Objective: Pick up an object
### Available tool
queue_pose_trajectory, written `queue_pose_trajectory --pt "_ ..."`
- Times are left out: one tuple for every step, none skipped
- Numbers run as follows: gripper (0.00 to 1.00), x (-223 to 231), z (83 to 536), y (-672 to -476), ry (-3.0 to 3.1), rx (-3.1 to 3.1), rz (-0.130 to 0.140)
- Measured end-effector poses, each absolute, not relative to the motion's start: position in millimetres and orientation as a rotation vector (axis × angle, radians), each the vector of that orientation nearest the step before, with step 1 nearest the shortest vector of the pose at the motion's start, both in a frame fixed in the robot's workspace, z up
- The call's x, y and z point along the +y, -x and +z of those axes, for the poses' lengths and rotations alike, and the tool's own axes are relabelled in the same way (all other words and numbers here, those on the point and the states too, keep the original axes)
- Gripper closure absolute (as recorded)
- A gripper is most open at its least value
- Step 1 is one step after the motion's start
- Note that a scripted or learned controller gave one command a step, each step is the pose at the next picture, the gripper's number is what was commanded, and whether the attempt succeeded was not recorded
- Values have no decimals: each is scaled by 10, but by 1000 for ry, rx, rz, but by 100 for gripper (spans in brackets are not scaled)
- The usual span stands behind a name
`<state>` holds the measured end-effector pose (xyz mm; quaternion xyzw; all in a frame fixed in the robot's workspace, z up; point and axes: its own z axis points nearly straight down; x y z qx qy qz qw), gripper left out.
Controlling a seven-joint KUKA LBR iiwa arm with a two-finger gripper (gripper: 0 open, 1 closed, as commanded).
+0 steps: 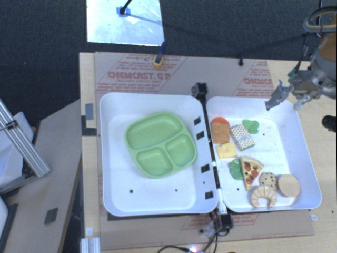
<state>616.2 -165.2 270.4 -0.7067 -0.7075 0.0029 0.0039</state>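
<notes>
1. The right bin (308, 157) holds a scatter of small toy foods, each flat and brightly coloured; none is marked out from the others as the one to lift.
2. At the far end of that scatter lie an orange-topped piece (220, 130), a patterned cracker-like square (242, 137) and a small green leafy piece (251, 125).
3. Just nearer sits a pale yellow cheese-like square (227, 150), touching the orange-topped piece.
4. Nearer still are a second green leafy piece (235, 168) and a pizza slice (250, 171) with red dots, side by side and touching.
5. At the near end lie a chocolate-chip cookie (267, 179), a round tan bun-like disc (288, 185) and a croissant (263, 196), close together.
6. By count: nine toy foods, two of them green leafy pieces, one of each other kind.
7. The left bin (113, 141) holds one light green divided plate (160, 144) with three compartments.
8. There are two white bins, side by side on the counter (89, 78).
9. The gripper (289, 95) hangs over the far right corner of the right bin, well apart from the foods; its jaws stand spread apart with nothing between them.
</notes>
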Motion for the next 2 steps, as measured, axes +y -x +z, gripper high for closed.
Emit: queue_pose_trajectory --pt "0 -1647 2776 -6181 2219 -2227 -1" --pt "0 -1720 2194 -6137 2219 -2221 3"
